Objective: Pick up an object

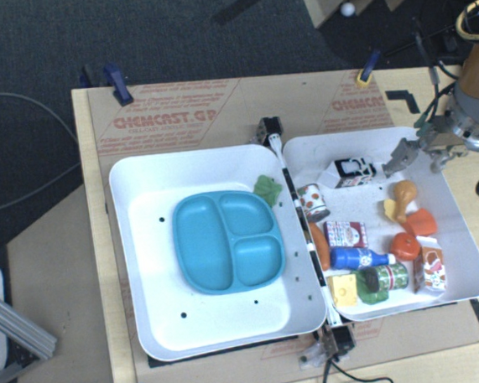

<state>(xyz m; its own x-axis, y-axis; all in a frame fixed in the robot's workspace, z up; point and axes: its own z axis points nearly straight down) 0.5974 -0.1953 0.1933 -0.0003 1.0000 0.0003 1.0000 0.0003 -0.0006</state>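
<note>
1. Two white bins are seen side by side on a bench; the left bin [151, 321] holds a blue tray [227, 240] with three compartments.
2. A small green item [268, 189] lies at the tray's 1 o'clock, just beside its rim; what it is cannot be made out.
3. The right bin [469, 257] holds a crowded pile. A black-and-white item [354, 168] lies toward 12 o'clock, a small can [313, 200] toward 10 o'clock, and a yellow-orange toy [402, 197] near the centre.
4. Toward 6 o'clock a blue bottle [357, 258], a green can [382, 280], a yellow block [343, 290] and a red-and-white carton [432, 267] are packed together, touching; labels are too small to read.
5. An orange strip [321, 250] along the bin's left wall is partly hidden by its neighbours.
6. The arm [478, 113] is cut off by the right edge. The gripper [404, 155] is seen at the right bin's 1 o'clock, over the rim, grey and blurred; whether it is spread or closed cannot be told, and nothing is seen in it.
</note>
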